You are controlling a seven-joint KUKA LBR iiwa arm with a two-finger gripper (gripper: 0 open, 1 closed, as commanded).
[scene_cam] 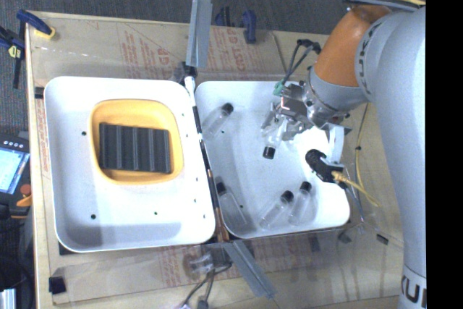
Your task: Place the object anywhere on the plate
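Starting at the gripper (278, 128), we cannot tell how the jaws stand; the metal and clear parts blur together over the right bin (242, 210). A clear vial with a dark cap (270, 150) sits just at its six o'clock, touching or nearly so, but we cannot say it is held. More vials lie in the bin: one (219, 114) toward ten o'clock, a pair (293, 200) toward five o'clock, another (223, 193) toward seven. The yellow plate (136, 111) with its dark ridged insert (134, 147) waits in the left bin (69, 177), at nine o'clock, well apart. We judge this the picking step; next comes a confirmed grip, a lift, then travel toward nine o'clock.
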